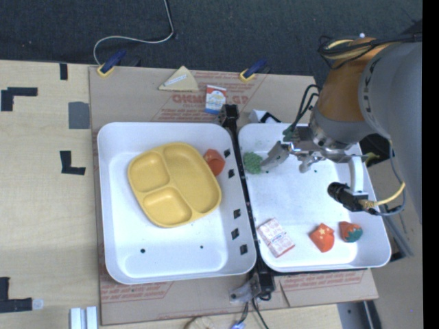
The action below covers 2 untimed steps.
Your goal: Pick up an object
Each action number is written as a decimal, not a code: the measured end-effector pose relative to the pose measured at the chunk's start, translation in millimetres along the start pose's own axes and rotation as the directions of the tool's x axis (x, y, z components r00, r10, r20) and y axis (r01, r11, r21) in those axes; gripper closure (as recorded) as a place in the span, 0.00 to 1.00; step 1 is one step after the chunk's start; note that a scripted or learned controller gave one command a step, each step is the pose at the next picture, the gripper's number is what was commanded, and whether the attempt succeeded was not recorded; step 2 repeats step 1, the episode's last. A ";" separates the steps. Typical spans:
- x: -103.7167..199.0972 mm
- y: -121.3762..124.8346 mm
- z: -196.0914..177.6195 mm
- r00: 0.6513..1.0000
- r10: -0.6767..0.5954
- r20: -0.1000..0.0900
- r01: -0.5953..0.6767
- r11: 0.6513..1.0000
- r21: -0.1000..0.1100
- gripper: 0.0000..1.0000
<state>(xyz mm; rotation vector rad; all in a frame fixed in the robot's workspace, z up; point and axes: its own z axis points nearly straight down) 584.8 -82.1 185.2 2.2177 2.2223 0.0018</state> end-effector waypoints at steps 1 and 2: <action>-12.9 11.1 92.7 1.000 0.001 0.000 -0.001 1.000 0.007 0.00; -12.9 11.1 92.7 1.000 0.001 0.000 -0.001 1.000 0.007 0.00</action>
